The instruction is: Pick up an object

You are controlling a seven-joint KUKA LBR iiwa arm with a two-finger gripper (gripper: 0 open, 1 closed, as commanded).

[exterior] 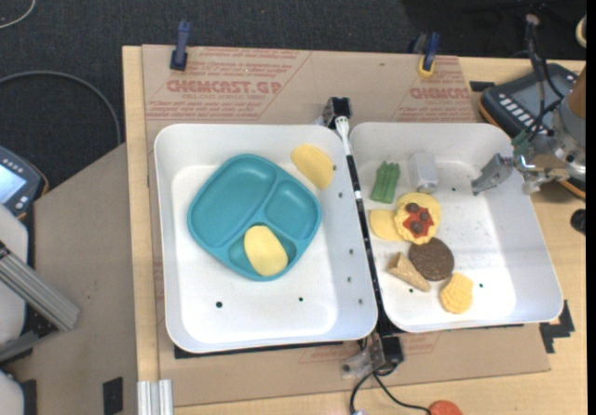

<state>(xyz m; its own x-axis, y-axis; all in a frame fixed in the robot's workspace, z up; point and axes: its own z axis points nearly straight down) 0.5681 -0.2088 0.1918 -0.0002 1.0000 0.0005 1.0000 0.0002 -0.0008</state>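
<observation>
Right bin (521, 246) held a cluster near its left wall: green piece (386, 180), grey block (425, 167), pizza slice (416, 219), brown cookie (431, 259), ridged yellow chip (456, 293). Gripper (492, 173) was over that bin's upper right, apart from them; its jaw state could not be told, possibly empty. Left bin (186, 292) held a teal plate (223, 208) bearing a yellow item (265, 250).

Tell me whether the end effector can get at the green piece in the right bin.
Probably yes. The end effector hangs over the right bin, and the green piece lies uncovered, though near the bin's left wall.
</observation>
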